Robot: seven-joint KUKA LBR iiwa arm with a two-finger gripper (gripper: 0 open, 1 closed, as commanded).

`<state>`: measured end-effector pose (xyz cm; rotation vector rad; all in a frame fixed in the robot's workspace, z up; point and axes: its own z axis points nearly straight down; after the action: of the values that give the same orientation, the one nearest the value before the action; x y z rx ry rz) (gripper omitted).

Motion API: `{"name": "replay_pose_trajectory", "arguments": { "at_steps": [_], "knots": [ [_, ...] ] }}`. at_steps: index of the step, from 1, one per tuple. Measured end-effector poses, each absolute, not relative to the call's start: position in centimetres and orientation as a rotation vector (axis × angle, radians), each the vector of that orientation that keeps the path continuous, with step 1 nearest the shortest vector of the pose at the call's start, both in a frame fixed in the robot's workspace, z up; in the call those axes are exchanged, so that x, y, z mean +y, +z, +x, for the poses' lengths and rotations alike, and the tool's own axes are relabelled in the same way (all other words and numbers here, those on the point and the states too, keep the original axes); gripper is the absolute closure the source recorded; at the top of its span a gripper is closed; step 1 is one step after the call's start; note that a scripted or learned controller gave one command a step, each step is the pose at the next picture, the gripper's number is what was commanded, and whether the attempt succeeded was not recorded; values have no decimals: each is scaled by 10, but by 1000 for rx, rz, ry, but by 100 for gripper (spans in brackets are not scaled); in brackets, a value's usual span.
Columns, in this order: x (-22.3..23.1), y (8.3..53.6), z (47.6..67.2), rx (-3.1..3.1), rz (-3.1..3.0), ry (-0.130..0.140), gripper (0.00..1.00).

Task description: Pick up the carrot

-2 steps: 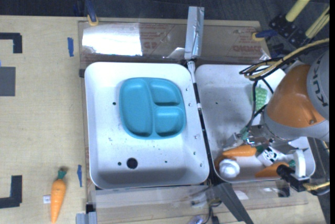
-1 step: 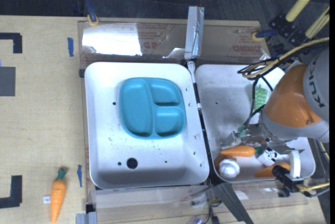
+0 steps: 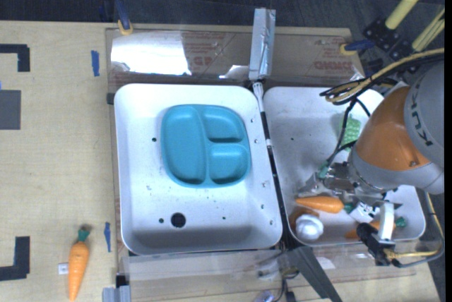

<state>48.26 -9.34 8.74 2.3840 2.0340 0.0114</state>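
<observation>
An orange, tapered carrot [image 3: 319, 204] is seen lying on its side in the right shallow white bin [image 3: 296, 117], near the front wall. A white round object [image 3: 308, 227] is located just beside it. The grey arm with the orange band [image 3: 392, 142] is positioned directly beside the carrot; the state of the jaws cannot be told. A blue divided plastic plate [image 3: 205, 144] is held in the left white bin [image 3: 134, 152]. A second orange carrot with a green top [image 3: 78, 262] is found on the wooden desk [image 3: 49, 152].
</observation>
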Motion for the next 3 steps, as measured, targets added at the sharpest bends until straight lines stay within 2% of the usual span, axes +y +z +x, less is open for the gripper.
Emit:
{"name": "replay_pose_trajectory", "arguments": {
  "at_steps": [3],
  "knots": [
    [-92, 87, 482, 2080, 2348, 10, 0]
  ]
}}
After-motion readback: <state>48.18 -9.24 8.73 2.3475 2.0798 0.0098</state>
